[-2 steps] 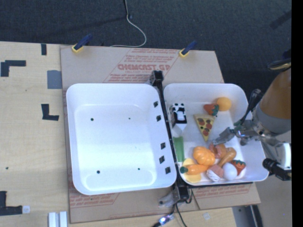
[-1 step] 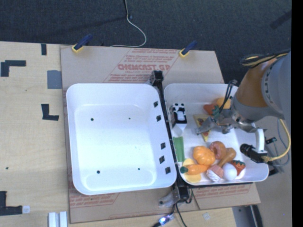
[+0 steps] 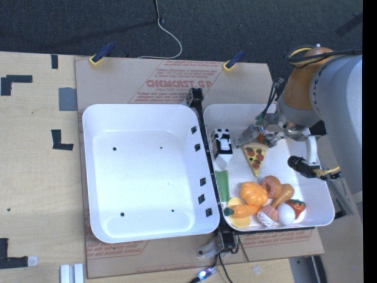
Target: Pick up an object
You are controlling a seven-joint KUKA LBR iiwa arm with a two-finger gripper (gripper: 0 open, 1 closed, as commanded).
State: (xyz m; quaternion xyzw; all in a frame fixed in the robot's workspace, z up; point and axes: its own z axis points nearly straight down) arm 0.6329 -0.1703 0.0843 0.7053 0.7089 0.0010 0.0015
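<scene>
End effector [image 3: 259,135], grip state indeterminate, hovers over right white plastic bin [image 3: 321,220]; flat triangular toy pizza slice [image 3: 255,157] lies just beside at 6 o'clock, long axis 12-to-6.

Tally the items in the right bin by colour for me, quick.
Black-and-white: 1, a small toy
Green: 1, a stick
Red-yellow: 1, pizza slice
Orange: 1, lumpy fruit
Brown: 1, drumstick
White: 1, egg
Total: 6 clearly separable; the pile has more that I cannot tell apart.
</scene>
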